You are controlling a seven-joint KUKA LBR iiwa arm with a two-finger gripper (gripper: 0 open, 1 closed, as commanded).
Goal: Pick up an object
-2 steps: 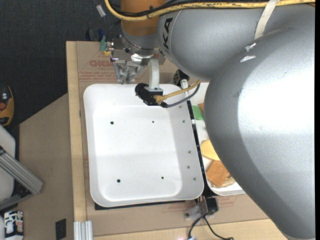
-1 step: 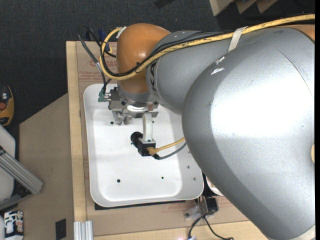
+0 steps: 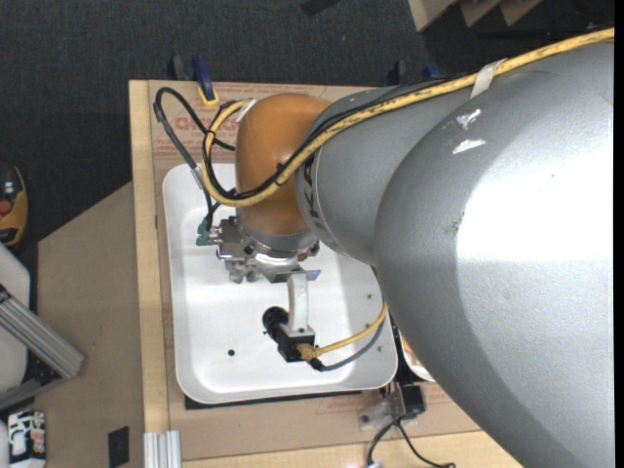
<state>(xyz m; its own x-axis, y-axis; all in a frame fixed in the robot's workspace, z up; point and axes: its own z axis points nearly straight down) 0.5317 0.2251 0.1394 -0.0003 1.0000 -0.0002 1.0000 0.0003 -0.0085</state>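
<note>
Grey arm [image 3: 487, 222], gripper [image 3: 250, 258] over white bin [image 3: 195, 310] (dark speck [image 3: 231, 352] near)

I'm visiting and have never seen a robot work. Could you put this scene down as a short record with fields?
white bin: shallow, on the wooden bench
arm: grey, orange band above the wrist, reaching in from the right
gripper: over the bin's middle
in the bin: one small dark speck, too small to identify
held object: cannot tell
</note>
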